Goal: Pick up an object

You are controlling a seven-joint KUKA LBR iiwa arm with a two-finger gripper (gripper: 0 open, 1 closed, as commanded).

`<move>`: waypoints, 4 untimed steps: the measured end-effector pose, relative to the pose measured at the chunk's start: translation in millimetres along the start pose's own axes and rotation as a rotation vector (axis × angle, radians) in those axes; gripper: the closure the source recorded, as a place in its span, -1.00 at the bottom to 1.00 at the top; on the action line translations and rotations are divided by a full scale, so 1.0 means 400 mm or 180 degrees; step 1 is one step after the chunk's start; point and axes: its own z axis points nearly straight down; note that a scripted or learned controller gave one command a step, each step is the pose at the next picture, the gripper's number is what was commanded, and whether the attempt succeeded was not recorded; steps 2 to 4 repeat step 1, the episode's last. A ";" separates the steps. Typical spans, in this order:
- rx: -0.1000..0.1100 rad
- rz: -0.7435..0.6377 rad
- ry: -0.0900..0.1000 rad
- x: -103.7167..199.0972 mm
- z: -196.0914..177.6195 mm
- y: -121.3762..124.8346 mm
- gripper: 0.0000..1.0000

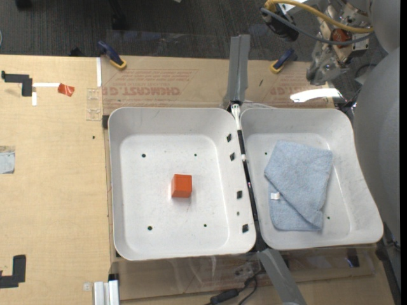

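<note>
Note, operator: orange cube [182, 186], hard-edged, sits near centre of left bin [127, 122]; open floor all round it. Folded grey-blue cloth [300, 183], soft terry, lies in right bin [346, 122]. Gripper [327, 65] above far-right corner, outside bins; finger state cannot be told.

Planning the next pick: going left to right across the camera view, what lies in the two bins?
Left bin → orange block near its middle → divider between the bins → right bin → folded blue-grey cloth.
</note>
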 end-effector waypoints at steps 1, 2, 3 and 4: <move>0.0001 -0.1048 -0.0012 -0.098 0.220 -0.027 1.00; 0.0001 -0.1048 -0.0012 -0.098 0.220 -0.027 1.00; 0.0001 -0.1048 -0.0012 -0.098 0.220 -0.027 1.00; 0.0001 -0.1048 -0.0012 -0.098 0.220 -0.027 1.00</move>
